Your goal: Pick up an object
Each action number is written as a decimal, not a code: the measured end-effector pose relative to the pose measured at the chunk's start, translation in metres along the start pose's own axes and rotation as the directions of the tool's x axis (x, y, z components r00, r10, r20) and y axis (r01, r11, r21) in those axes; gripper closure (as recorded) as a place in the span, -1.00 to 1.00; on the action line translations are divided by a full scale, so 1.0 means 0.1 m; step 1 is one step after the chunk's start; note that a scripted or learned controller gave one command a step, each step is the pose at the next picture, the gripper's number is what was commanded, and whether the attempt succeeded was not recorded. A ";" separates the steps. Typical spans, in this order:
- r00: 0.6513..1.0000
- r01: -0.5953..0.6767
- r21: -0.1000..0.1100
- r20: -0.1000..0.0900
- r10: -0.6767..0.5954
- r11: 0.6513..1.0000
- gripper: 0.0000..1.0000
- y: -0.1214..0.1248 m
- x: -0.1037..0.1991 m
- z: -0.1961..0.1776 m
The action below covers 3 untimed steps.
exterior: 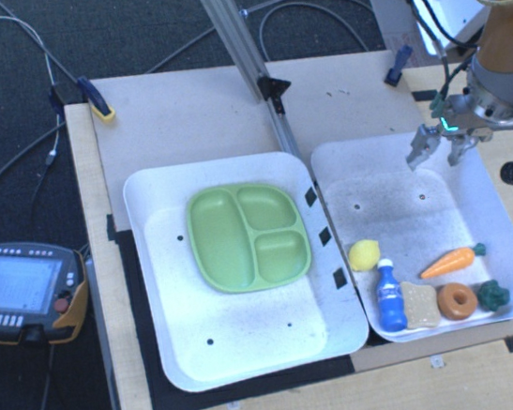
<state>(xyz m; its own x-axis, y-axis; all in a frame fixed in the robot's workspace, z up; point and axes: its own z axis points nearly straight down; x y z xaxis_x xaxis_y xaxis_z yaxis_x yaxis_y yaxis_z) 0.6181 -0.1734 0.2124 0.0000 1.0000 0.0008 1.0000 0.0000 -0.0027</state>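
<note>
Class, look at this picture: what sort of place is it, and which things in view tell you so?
Probably a robotics lab bench. A robot arm's gripper hangs over two white bins, a handheld control pendant lies on the floor with loose cables, and toy food such as a carrot serves as practice objects.

1. We see the arm (505, 32) with an orange band above a grey wrist ring.
2. White casing sits higher up, with black cables and 1 yellow loop along it.
3. The gripper (437, 147) has 2 grey metal fingers (418, 148).
4. A small teal light glows on the wrist.
</note>
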 end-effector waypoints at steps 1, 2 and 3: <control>1.000 0.001 -0.002 0.000 -0.001 1.000 -1.00 0.01 0.00 -0.01; 1.000 -0.001 0.003 0.000 0.001 1.000 -1.00 0.04 -0.09 0.48; 1.000 0.000 0.004 -0.001 0.000 1.000 -1.00 0.00 -0.13 1.10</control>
<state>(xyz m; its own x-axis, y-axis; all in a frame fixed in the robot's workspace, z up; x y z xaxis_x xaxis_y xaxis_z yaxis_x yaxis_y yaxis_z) 0.6181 -0.1864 0.1021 0.0003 1.0000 0.0021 1.0000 -0.0003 -0.0071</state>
